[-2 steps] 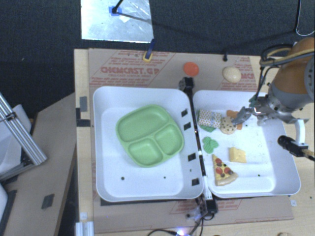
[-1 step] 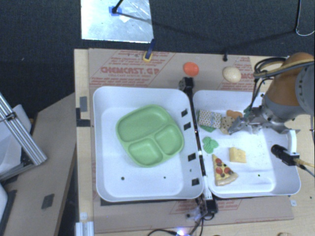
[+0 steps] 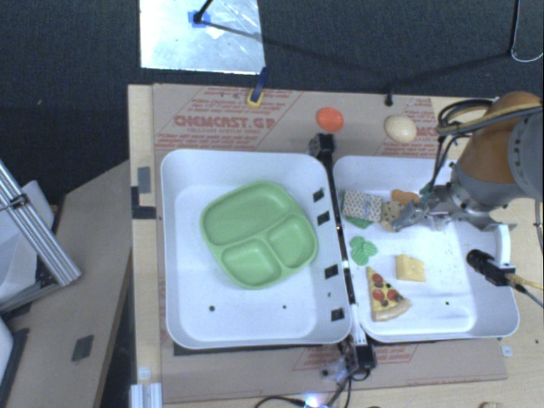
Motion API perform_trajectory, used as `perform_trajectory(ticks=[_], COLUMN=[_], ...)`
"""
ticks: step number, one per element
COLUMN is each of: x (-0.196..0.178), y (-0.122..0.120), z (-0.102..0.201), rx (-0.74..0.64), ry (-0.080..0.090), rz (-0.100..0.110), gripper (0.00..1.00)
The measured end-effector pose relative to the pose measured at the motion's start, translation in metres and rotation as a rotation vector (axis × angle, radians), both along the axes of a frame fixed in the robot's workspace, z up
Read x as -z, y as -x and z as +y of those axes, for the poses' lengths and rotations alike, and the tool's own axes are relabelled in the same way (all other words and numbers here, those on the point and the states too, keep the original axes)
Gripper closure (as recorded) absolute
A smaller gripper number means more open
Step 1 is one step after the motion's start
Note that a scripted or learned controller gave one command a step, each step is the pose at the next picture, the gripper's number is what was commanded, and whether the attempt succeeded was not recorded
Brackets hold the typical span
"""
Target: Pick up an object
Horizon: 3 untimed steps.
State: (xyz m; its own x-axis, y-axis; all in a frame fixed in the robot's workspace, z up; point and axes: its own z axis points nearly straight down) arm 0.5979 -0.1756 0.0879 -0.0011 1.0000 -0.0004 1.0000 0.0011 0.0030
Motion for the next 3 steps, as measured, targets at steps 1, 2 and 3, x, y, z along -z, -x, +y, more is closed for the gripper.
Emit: perform_trajectory(ticks=[1, 2, 3], x=[-0.011, -0.059, -0.123], y=[-0.001, 0.005, 0.002], z=[0.0, -0.004, 0.001], rx=[-0.001, 0.002, -0.004], ry=[0.001, 0.001, 0.002], rz=[-0.006, -0.002, -0.006], gripper=[1.0, 1.0, 1.0])
